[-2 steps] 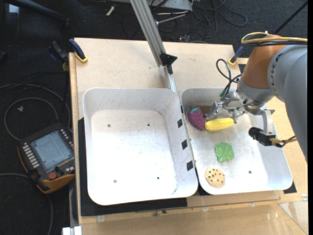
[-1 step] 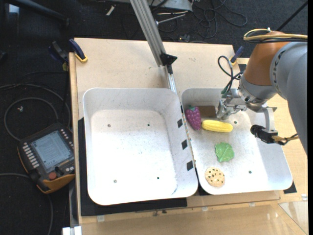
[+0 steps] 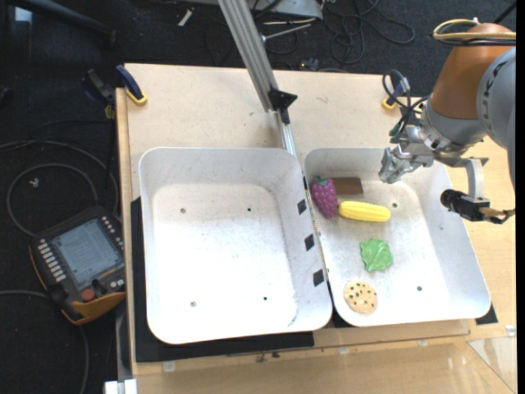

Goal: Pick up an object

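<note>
- Pincer [image 3: 393, 173] is hanging over the far part of the right bin [image 3: 459, 257], near that bin's far rim, with the grey arm and its orange band [image 3: 463, 80] reaching in over the desk's right edge.
- Whether the pincer is released or clenched cannot be told from this slant; nothing is showing between its tips.
- Bunch of purple grapes [image 3: 325, 197] is lying in the right bin close to its left wall, toward the far side.
- Brown block [image 3: 348, 187] is sitting just behind the grapes, touching or almost touching them.
- Yellow corn cob [image 3: 365, 212] is lying on its side just beside the grapes, stretching toward the bin's middle, below and slightly left of the pincer.
- Green leafy piece [image 3: 376, 254] is resting near the bin's middle, apart from the cob.
- Round speckled cookie [image 3: 360, 296] is lying near the bin's near left corner.
- Left bin [image 3: 164, 171] is sitting beside the right one, their rims meeting along the middle of the desk [image 3: 205, 105].
- Slanted metal rail [image 3: 250, 43] is crossing the desk's far edge and ending at a black clamp [image 3: 281, 101] close to where the two bins meet.
- Yellow-tipped clamps [image 3: 131, 89] are gripping the desk's far corners.
</note>
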You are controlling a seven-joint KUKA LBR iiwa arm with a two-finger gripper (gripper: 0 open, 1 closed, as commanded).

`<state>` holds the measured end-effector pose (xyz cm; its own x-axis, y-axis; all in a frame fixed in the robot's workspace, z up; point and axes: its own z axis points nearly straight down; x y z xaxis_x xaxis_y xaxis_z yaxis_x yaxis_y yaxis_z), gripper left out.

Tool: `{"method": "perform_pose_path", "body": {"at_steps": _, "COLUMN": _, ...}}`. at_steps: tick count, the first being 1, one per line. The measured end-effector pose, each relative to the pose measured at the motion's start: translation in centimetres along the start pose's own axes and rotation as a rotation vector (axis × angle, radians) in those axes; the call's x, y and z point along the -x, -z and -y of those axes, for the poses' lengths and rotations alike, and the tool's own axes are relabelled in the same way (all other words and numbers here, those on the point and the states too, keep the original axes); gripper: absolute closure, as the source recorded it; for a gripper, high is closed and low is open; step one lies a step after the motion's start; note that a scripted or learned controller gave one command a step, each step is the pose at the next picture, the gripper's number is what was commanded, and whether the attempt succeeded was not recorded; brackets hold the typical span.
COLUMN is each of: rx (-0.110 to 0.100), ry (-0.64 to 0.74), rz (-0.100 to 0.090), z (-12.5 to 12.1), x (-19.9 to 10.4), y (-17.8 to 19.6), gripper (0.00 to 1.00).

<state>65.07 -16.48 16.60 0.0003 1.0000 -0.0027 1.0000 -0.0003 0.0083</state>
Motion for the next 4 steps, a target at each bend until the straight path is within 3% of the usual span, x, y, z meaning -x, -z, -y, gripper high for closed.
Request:
{"method": "perform_pose_path", "body": {"at_steps": 2, "rx": -0.001, "ry": 0.002, "rz": 0.0, "z": -0.4, "x": 0.8, "y": 10.7, "gripper": 1.0}}
{"method": "perform_pose_path", "body": {"at_steps": 4, "rx": -0.012, "ry": 0.008, "rz": -0.005, "z": 3.5, "x": -10.1, "y": 8.3, "gripper": 1.0}}
